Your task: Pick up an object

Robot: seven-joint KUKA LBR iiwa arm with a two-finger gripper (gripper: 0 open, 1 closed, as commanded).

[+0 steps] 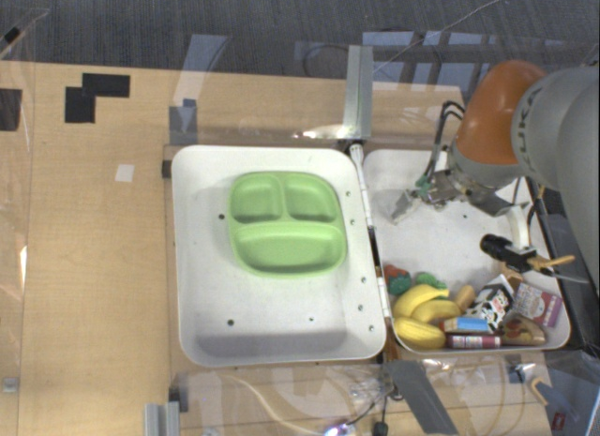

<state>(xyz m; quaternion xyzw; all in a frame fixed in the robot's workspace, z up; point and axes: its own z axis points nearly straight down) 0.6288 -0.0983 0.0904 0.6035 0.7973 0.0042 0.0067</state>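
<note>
Clutter (469,317) sits heaped along the right bin's (441,237) near edge, so the gripper (412,202), above bare floor mid-bin, grasps nothing; its opening is unclear

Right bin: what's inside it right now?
The right bin holds a heap along its near edge: yellow bananas, a green item, a cow-patterned carton and small packages. Whatever lies beneath the heap is covered. The end effector hangs over bare floor.

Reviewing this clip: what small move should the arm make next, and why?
Probably shift the tool toward the near end of the right bin. It hangs over bare white floor, while the bananas and other items sit piled there.
</note>
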